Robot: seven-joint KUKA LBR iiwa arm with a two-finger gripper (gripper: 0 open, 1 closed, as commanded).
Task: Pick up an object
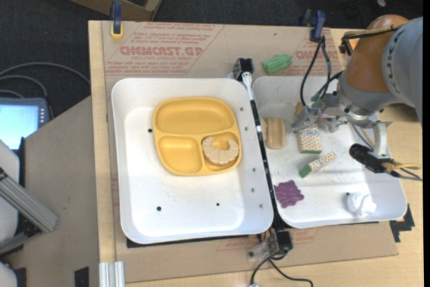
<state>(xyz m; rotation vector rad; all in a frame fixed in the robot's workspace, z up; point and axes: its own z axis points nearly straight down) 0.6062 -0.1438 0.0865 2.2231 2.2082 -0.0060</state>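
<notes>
The grey arm reaches in from the right, and its two-finger gripper [311,121] hangs low over the right-hand shallow white bin [386,212], directly above a small pale block with a fine checked pattern [309,140]. That block lies flat in the upper middle of the bin, and I'd call it the likeliest pick. Whether the jaws are released or clenched, I cannot tell; the wrist hardware masks them from up here.

How will it handle? It reads as a light, stiff toy piece with flat faces, so it should not squash or roll. Its surface may be smooth, though, and it sits low on the floor of the bin. My call is to come straight down and close across its two shorter sides, well centred, so it doesn't pivot out.

It has close neighbours. A tan loaf-shaped block [274,133] sits just beside it on the left, close to the bin wall. A slim patterned stick with a green end [317,165] lies slanted just below. A purple bunch of toy grapes [289,193] and a crumpled white lump [360,203] are further off, towards the near edge.

In the left white bin [134,212], a yellow divided plastic plate [191,119] holds a round tan-and-white ring [220,150] in its lower right compartment.
</notes>
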